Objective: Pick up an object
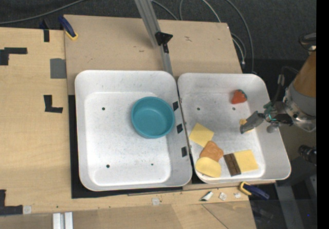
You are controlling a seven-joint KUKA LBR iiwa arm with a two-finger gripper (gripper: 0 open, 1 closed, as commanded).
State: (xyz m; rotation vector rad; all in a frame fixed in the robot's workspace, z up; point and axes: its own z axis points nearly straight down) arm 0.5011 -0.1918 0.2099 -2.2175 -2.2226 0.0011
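Gripper over the right bin, jaws apart, holding nothing.

No readable writing or brand shows anywhere. Food pieces lie in that bin: a red one near the far side, and a yellow slice, brown piece, yellow lump, dark bar and yellow square toward the near side. A blue bowl sits in the left bin.

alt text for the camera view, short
A grey robot arm's pincer hovers over the right bin, which holds a small red object and several yellow and brown pieces. The left bin holds a blue bowl.
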